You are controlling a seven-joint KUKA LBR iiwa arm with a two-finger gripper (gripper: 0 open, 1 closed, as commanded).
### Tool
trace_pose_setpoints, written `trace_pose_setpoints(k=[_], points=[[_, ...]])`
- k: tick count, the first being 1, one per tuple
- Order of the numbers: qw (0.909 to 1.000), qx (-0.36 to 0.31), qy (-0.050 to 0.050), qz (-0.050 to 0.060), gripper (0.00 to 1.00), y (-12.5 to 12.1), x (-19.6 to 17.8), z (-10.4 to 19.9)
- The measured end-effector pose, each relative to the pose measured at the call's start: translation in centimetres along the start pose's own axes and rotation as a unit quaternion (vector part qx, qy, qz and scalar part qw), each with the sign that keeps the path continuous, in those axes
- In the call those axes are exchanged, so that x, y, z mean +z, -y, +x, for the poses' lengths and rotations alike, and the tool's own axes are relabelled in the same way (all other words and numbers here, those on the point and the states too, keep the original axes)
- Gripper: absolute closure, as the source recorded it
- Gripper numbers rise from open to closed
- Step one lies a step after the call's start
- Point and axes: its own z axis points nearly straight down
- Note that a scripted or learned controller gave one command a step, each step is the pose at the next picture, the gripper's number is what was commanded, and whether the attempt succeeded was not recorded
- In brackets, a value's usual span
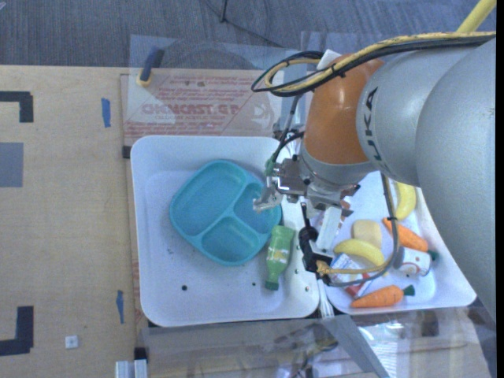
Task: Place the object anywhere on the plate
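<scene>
We see the green bottle (278, 255) lying in the left bin (157, 290), just off the blue plate (220, 211) at its 4 o'clock edge. The gripper (268, 201) hangs over the plate's 3 o'clock rim; its grasp we cannot tell. At 3 o'clock beyond, the right bin (449, 290) holds bananas (361, 250) and carrots (378, 296).

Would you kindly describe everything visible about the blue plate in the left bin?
The blue plate looks like smooth plastic, rounded in outline, with raised ridges dividing it into three compartments. It lies flat, slightly turned, on the floor of the left bin, toward its right half. A green bottle lies just beside its lower right rim; whether they touch is unclear. The arm overhangs its right edge.
</scene>
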Motion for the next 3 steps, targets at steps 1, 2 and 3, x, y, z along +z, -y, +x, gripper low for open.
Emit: trace_pose_setpoints(k=[1, 2, 3], points=[[0.9923, 0.124, 0.0, 0.0, 0.0, 5.0, 4.8, 2.1], [0.9916, 0.129, 0.001, 0.001, 1.0, 4.9, 3.7, 1.6], [0.9987, 0.051, 0.0, -0.002, 1.0, 6.1, 0.8, 4.7]])
